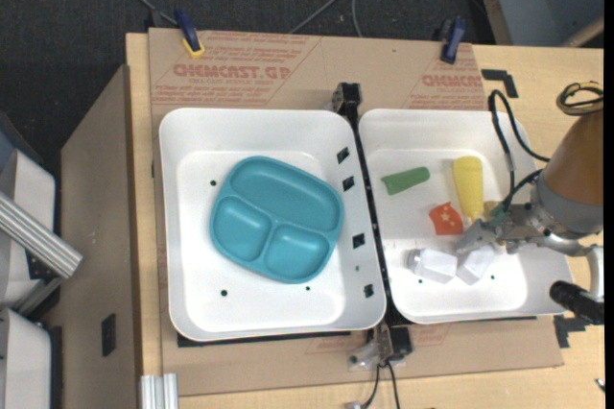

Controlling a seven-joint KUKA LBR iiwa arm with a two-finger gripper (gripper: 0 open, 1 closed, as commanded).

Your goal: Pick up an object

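The gripper (480, 236) sits low in the right bin (422, 306) over white scraps (443, 265), its grip impossible to tell, nothing lifted yet

A brown bench (106, 205) carries two white bins (187, 301) side by side.

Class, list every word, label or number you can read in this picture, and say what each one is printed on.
"CHEMCAST G.P": red print on the brown board behind the left bin.
"CHEMCAST": the same red print, partly cut off, behind the right bin.
Smaller red lines under both: too blurred to read.
The teal tray, green piece, yellow object and red object carry no readable text.
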